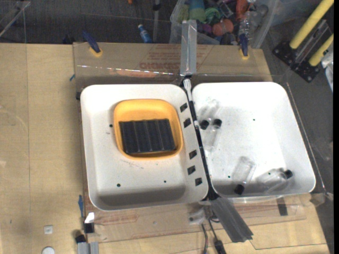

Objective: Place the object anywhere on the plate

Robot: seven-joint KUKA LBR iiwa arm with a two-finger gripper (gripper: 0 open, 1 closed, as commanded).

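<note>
A square orange plate [144, 109] with rounded corners lies in the left white bin [100, 157], toward its back right. A black ridged rectangular object [147, 135] rests flat on the plate and covers its front half. In the right white bin [265, 105] lie clear plastic vials with black caps: one pair near the divider [210, 122], one at the front middle [242, 172], and one at the front right [276, 178].
A raised divider [193, 142] with black marks separates the two bins. A clear tub of coloured toys [222, 7] stands behind the bench. Yellow foam tubes [315, 16] lean at the back right. Blue clamps [93, 44] hold the back board.
</note>
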